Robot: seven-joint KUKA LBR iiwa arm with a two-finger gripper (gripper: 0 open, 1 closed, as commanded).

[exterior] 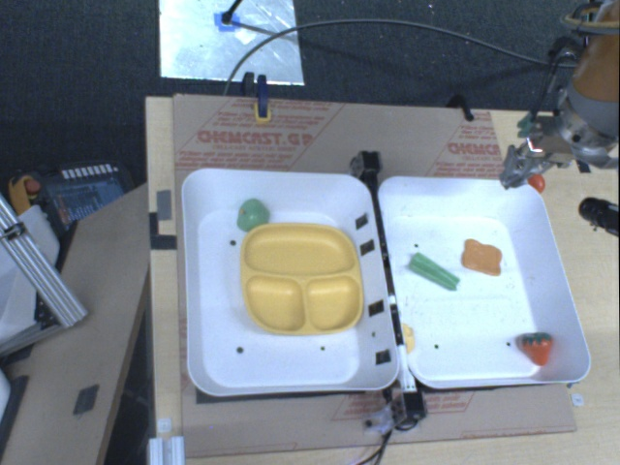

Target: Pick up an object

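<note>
Dark carpet surrounds my bench and its two shallow white bins (557, 260). My claw (520, 170) hovers at the right bin's one o'clock corner, closure unclear, carrying nothing visible. Approach phase: next I descend toward the orange plastic lump (481, 257), mid-bin.

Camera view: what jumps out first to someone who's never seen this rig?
The yellow divided tray dominates the left bin, with a small green lump at its upper-left corner. In the right bin, three small items lie apart: a green stick near the middle, an orange piece to its right and a red-and-green piece in the near right corner. The gripper hangs over that bin's far right rim.
</note>
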